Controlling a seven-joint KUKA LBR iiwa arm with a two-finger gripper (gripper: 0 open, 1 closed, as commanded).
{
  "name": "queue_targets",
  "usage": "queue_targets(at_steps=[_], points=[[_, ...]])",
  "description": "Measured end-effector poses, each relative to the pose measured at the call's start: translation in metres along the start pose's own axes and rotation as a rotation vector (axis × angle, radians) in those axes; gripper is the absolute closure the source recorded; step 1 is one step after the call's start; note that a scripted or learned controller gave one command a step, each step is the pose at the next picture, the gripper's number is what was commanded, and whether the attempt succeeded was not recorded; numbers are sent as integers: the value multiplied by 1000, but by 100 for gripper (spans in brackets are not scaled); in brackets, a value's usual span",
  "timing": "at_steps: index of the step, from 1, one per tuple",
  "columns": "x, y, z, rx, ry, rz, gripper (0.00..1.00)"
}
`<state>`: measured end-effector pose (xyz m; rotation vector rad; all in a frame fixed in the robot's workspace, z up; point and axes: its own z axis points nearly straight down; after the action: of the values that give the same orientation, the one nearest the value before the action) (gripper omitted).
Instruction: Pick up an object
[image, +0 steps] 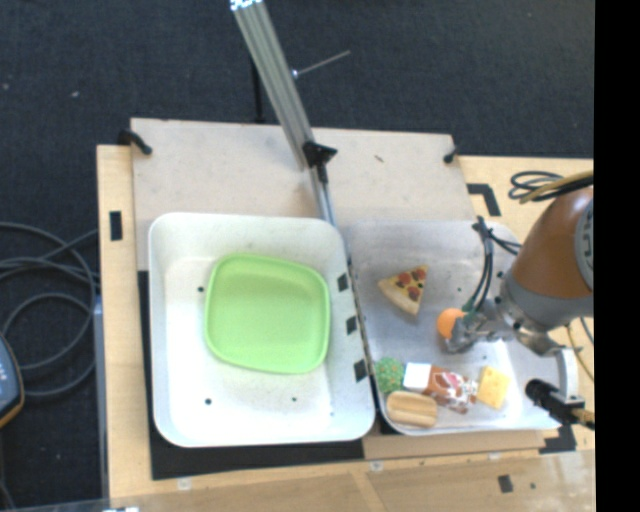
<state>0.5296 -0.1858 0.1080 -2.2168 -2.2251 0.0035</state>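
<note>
Dark carpet surrounds a pale wooden bench (120, 300) that carries two shallow white bins side by side, seen from above at a slant.

A small round orange toy fruit (450, 322) sits in the right bin (400, 240), touching or almost touching the claw (463, 335) on the claw's left. It looks like the object the claw is closest to, and so the likeliest thing to be picked up. Being round, the fruit has no long axis to line up with. The coming move seems to turn on one fact: the fruit lies to the side of the claw's tip, slightly toward the far edge of the bin, not clearly between its fingers. Whether the claw is spread or pressed together cannot be told, since the grey wrist hides the tip.

Farther from the claw, up and to its left, a toy pizza slice (406, 288) lies flat, well apart from the fruit. Below the claw, along the near wall of the bin, sits a row of toy foods: a yellow cheese wedge (491, 387) nearest, then a red and white piece (448, 385), a bread roll (411, 408) and a green leafy piece (388, 375).

Beyond them, across the divider, the left bin (175, 330) holds a light green square plate (268, 312).

The arm (555, 262), grey with an orange band, reaches in from the right.
</note>
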Motion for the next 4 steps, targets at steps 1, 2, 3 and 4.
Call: queue_targets(at_steps=[1,2,3,4], points=[[3,7,-58,-3,0,1,100],[-5,15,-108,-2,0,1,100],[-9,15,-148,-2,0,1,100],[52,28,-147,2,1,-3,100]])
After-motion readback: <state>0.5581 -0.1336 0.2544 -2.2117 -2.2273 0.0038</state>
